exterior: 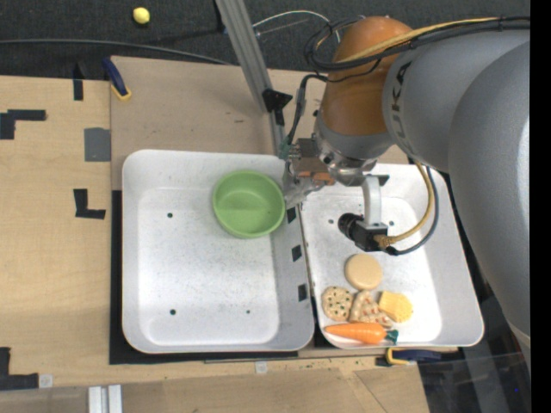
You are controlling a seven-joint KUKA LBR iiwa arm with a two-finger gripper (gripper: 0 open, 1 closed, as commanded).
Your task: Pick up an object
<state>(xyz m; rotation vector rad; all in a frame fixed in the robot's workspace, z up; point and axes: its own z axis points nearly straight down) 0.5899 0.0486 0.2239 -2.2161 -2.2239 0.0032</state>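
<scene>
- The light brown wooden counter (52,231) carries two shallow white plastic bins side by side.
- The left white bin (172,308) holds a round green plastic bowl (248,203), upright, in its upper right part, close to the wall it shares with the other bin.
- The hand (301,177) sits over that shared wall, just right of the bowl's rim and near touching it; its tips are hidden under the wrist hardware, so whether they are wide or narrow I cannot tell, and nothing shows between them.
- Above the hand rise the orange band (366,67) and the grey arm (482,144), reaching in from the right.
- The right white bin (448,317) holds a cluster of small food-shaped items in its lower part, well apart from the hand: a round tan biscuit (364,272), a dotted cookie (337,302), a yellow wedge (396,306), and an orange carrot (355,333) lying along the lower wall.
- A black cable end (357,231) hangs just above the biscuit.
</scene>
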